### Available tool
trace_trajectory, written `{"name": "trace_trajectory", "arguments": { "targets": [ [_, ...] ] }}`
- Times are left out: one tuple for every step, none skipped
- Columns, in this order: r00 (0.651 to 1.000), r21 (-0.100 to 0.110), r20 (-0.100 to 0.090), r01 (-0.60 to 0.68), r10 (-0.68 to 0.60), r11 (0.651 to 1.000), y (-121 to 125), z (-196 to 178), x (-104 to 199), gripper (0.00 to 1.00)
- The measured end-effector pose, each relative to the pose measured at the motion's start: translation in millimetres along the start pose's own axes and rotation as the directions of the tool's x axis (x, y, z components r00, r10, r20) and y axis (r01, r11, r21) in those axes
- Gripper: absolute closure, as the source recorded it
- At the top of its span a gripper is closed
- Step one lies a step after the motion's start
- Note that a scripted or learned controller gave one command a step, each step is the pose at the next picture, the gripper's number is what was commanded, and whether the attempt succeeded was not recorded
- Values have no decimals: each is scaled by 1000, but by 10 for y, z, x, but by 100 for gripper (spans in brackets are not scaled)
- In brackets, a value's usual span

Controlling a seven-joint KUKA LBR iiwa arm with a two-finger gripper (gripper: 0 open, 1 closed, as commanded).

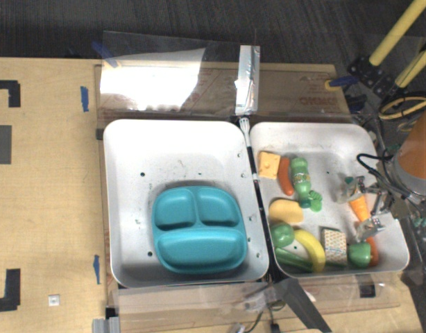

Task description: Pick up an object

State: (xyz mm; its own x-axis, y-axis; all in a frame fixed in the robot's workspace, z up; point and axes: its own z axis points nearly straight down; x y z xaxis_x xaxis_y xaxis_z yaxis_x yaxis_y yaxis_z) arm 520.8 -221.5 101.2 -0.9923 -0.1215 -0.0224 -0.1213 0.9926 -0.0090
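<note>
The gripper [369, 210] hangs at the right bin's [317, 132] right side, just above an orange piece [359, 207] that lies by its tip; the grip's state cannot be told. Other toys lie left of it, a banana [311, 247] lowest.

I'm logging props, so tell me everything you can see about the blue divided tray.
The blue divided tray is teal, looks like smooth plastic, with rounded corners. It has two small compartments at the far side and one wide one nearer the camera. It lies flat, right side up, in the left bin, toward its near edge.
</note>
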Motion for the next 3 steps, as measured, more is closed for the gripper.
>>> {"name": "trace_trajectory", "arguments": {
  "targets": [
    [998,-2,0,70,-70,998,1,106,36,0],
    [997,1,2,71,-71,997,4,-8,22,100],
    [997,0,1,72,-72,997,8,-2,23,0]
  ]
}}
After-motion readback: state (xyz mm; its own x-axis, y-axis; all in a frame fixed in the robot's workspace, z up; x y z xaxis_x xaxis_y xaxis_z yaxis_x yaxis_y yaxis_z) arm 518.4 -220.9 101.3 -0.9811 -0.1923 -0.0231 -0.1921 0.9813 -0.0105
